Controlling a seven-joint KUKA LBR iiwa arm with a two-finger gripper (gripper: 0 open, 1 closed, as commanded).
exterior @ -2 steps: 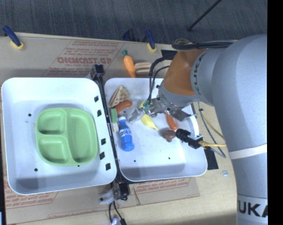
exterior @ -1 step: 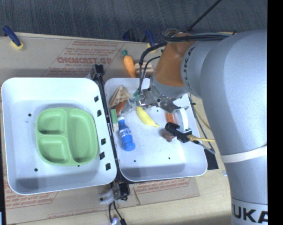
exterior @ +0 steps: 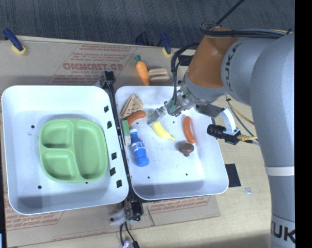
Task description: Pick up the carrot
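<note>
End effector (exterior: 160, 115) finger state unclear.

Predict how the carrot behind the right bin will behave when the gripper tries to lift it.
The carrot looks like smooth moulded plastic, so probably stiff and light. Its tapered, rounded body may roll or slip between fingers. It lies on cardboard beside a sandwich piece, which could get nudged.

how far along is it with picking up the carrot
Nothing looks done yet: the carrot lies on the cardboard outside the right bin, beside a sandwich-like toy. In hand: the gripper sits low inside the right bin, above the banana, away from the carrot. Left to do: move over to the carrot, close on it and lift.
</note>
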